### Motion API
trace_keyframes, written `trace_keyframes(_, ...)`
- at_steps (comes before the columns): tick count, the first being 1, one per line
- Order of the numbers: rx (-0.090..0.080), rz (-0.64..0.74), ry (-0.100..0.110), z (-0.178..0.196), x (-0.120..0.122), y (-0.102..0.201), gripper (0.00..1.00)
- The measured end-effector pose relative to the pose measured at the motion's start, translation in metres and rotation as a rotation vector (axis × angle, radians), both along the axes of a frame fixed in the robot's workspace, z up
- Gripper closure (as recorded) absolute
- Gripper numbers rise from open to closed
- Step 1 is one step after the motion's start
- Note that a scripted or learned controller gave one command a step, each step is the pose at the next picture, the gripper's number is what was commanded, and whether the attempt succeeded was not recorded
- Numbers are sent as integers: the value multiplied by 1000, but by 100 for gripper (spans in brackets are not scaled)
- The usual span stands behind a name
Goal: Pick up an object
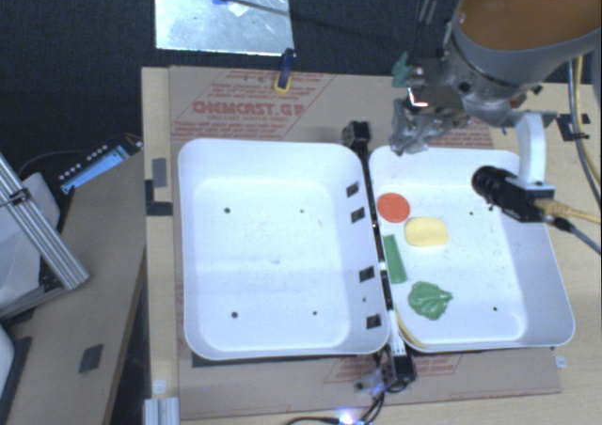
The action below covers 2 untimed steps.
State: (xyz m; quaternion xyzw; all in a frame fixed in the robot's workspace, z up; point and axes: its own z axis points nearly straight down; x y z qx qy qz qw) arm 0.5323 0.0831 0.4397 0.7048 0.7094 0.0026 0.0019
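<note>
Camera view shows me the arm (527, 0) coming in from the right, and its claw (414, 136) hangs over the far left corner of the right bin (536, 291). From my screen I cannot tell if the claw is apart or together. I see nothing between its tips. In the right bin four things lie near the left wall: an orange disc (393, 207), a yellow piece (426, 232) just beside it, a thin green stick (393, 259) along the wall, and a green leaf shape (430, 300) closer to the near edge. All four are apart from the claw. The left bin (202, 226) stands beside it on the surface (254, 103).
</note>
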Motion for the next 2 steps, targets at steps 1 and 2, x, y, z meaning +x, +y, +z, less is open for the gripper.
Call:
trace_keyframes(1, 2, 3, 0, 34, 21, 54, 100)
trace_keyframes(2, -1, -8, -5, 92, 88, 16, 100)
